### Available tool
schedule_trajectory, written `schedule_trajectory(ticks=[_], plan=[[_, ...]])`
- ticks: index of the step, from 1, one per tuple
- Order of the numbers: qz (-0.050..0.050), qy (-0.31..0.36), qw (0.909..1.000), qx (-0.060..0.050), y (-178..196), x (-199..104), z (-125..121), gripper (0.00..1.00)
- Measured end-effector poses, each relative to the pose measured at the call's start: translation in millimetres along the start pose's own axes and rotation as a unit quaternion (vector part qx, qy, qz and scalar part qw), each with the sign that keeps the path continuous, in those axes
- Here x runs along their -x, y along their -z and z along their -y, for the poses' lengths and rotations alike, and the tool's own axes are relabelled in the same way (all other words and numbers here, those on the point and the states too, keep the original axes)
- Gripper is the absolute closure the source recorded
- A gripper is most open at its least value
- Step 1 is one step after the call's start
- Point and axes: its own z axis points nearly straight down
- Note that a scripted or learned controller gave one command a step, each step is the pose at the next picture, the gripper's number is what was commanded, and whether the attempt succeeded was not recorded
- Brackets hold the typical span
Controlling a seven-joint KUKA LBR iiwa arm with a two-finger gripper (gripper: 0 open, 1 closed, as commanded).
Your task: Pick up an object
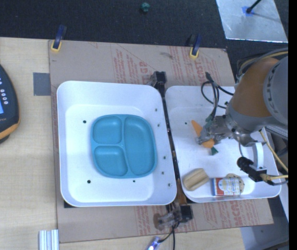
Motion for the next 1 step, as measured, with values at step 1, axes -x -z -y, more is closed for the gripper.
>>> schedule_trajectory(ticks=[1], plan=[[-0.001, -0.002, 1.0, 0.001, 100.6, -52.4, -32.2, 1.0]])
